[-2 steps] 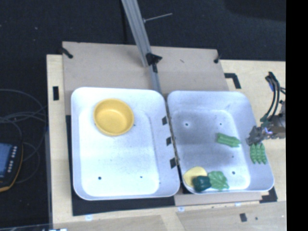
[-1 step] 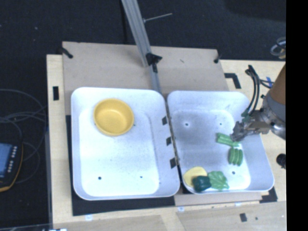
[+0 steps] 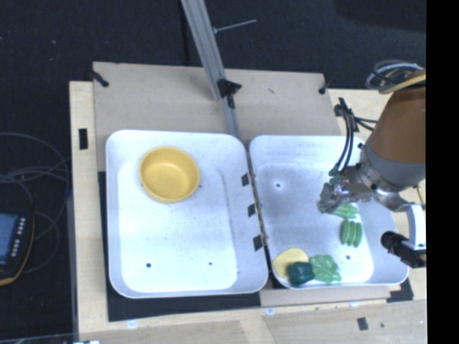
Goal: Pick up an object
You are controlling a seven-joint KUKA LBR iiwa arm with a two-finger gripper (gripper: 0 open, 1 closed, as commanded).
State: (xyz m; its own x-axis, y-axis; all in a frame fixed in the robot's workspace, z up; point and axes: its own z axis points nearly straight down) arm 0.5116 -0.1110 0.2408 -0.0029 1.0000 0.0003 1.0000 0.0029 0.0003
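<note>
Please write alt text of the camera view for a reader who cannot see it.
The gripper is low in the right bin, right at a green object by the bin's right side. More green pieces and a yellow one lie at its near edge; the left bin holds a yellow bowl.

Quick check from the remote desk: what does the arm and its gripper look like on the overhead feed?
The arm is a thick rounded body with an orange-brown band above a grey wrist section. Black cables loop down its side to the gripper, a small grey metallic unit. A white and black fitting sticks out below the wrist.
</note>
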